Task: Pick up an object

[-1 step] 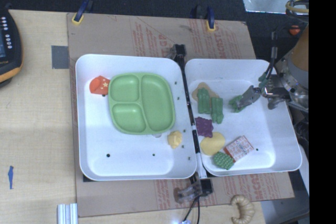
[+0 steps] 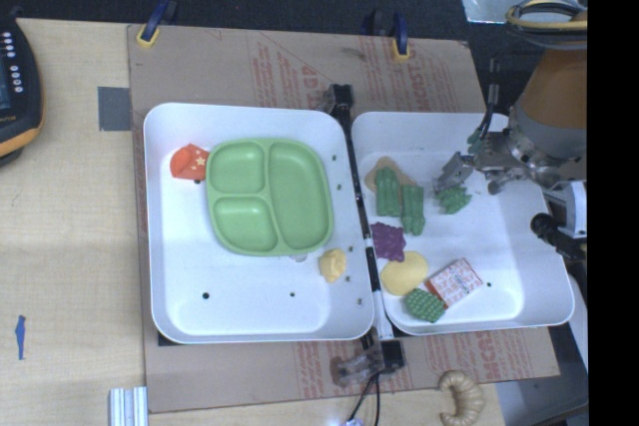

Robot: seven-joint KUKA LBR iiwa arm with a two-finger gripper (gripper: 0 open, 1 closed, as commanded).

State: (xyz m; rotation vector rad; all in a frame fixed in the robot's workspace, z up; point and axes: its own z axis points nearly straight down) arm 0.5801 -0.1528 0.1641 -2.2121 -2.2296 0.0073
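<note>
The hand (image 2: 454,180) is seen low in the right bin (image 2: 519,304), reaching in from the right, with its two fingers apart and angled down toward a small green piece (image 2: 455,202) that lies just below the fingertips; whether that piece is touched cannot be told, and nothing is seen clamped between the fingers. Other candidates are found to the left in the same bin: two green vegetable pieces (image 2: 399,202) side by side, touching a tan piece (image 2: 379,177) at their upper end, a purple piece (image 2: 387,239) below them, a yellow piece (image 2: 403,272), a green textured block (image 2: 423,305) and a red-and-white packet (image 2: 457,282) near the front wall. In the left bin (image 2: 180,314) a green divided plate (image 2: 270,195) is flanked by a red item (image 2: 189,162) and a small yellow item (image 2: 332,263). The step in hand is judged to be the closing on the small green piece. It is best done if the fingers are centred so that the piece sits between them, lowered nearly to the bin floor, and closed fully before any lift is begun. A straight upward lift is advised, since the piece is small and could be squeezed out sideways.
</note>
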